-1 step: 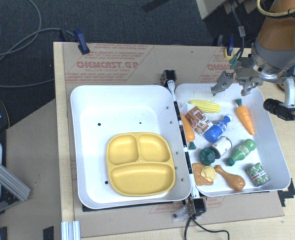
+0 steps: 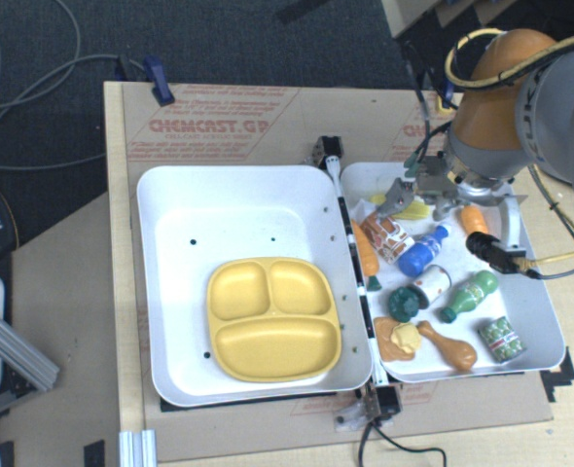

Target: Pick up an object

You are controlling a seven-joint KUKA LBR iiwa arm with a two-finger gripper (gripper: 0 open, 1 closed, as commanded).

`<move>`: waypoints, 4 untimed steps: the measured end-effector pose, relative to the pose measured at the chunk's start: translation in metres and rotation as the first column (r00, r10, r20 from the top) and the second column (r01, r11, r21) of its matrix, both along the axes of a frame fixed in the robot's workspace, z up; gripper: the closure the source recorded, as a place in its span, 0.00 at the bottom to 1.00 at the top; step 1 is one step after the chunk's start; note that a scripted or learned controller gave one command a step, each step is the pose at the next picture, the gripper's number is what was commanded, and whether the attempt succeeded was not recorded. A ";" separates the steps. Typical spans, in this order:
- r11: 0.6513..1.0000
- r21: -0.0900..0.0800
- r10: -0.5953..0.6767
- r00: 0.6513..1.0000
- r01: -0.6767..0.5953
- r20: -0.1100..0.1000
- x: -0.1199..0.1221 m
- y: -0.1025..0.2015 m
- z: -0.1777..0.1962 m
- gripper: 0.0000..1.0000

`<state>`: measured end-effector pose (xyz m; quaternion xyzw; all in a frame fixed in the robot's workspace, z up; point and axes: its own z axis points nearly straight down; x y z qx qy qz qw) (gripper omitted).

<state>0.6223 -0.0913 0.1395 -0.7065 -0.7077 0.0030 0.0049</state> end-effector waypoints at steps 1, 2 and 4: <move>1.000 -0.005 0.002 1.000 -0.002 0.028 -0.001 -0.023 -0.033 0.00; 1.000 -0.006 0.001 0.999 0.000 0.037 -0.023 -0.025 -0.040 0.00; 1.000 -0.002 -0.002 0.999 0.002 0.047 -0.021 -0.023 -0.026 0.00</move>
